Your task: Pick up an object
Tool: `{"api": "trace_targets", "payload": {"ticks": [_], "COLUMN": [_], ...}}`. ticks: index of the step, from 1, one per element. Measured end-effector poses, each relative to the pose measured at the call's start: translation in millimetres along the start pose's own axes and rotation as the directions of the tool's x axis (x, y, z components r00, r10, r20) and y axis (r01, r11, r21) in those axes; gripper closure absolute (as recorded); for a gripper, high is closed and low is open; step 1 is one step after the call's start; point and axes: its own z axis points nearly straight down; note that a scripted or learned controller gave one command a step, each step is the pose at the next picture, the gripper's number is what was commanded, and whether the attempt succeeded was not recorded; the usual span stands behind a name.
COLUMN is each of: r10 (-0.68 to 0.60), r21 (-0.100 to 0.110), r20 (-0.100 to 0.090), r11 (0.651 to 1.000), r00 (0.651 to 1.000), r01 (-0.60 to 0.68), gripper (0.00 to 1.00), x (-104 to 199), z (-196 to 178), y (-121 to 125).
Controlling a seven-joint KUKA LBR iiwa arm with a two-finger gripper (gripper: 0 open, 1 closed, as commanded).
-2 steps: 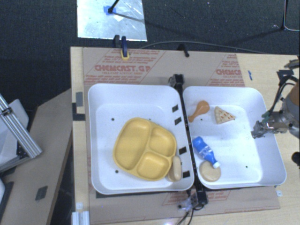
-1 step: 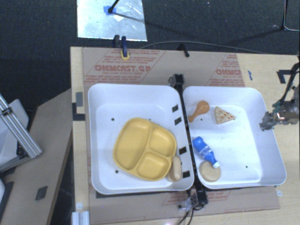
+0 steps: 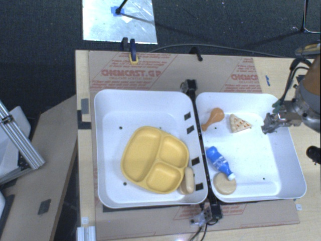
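Observation:
In the right bin (image 3: 288, 157) lie a brown drumstick (image 3: 214, 117), a tan pizza-slice wedge (image 3: 239, 123), a blue bottle with a white cap (image 3: 218, 161) and a round tan cookie (image 3: 224, 184). The left bin (image 3: 108, 134) holds a yellow divided plate (image 3: 154, 159) with a beige bread-shaped piece (image 3: 188, 180) at its right rim. My gripper (image 3: 271, 122) hovers over the right bin's far right side, just right of the pizza wedge. Nothing shows between its fingers.
A black divider with clips (image 3: 196, 129) runs between the two bins. Cardboard (image 3: 150, 72) underlies both bins. A metal plate (image 3: 119, 13) lies on the dark floor behind, and an aluminium rail (image 3: 17, 139) stands at the left.

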Motion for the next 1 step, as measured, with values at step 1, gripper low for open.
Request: {"api": "trace_targets", "payload": {"ticks": [1], "r10": [0.001], "r21": [0.002], "r20": [0.000], "r11": [1.000], "r00": [1.000], "r01": [-0.001], "gripper": [1.00], "x": [52.6], "z": [15.1], "y": [11.8]}}
